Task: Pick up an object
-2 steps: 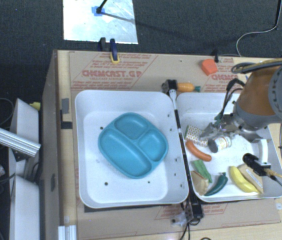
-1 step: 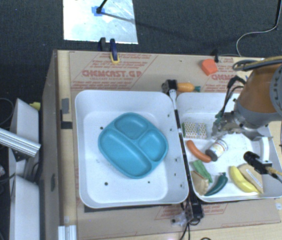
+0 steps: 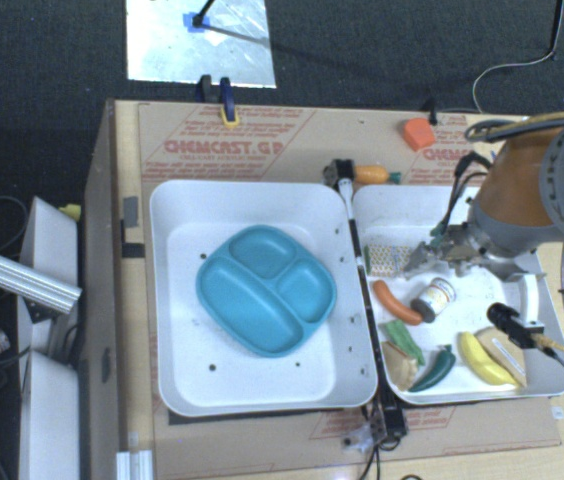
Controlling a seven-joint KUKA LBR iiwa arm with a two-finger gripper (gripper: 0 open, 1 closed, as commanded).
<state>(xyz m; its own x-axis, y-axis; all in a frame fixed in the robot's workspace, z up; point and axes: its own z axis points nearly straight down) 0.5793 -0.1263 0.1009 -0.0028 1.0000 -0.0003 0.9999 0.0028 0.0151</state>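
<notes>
Camera view: gripper point(image 3: 440, 254) low in the right bin point(image 3: 552, 368).
Small jar point(image 3: 433, 297) lies just below it, toward frame bottom; finger state cannot be told.

The arm point(image 3: 562, 183) is showing a thick, rounded grey body with a broad orange band point(image 3: 514, 183) wrapping it above the wrist. Thin dark cables are running along its upper side and looping beside the band. Below the band, the gripper point(image 3: 440, 251) is appearing as a small cluster of grey metal, perhaps angular, though blurred.
</notes>
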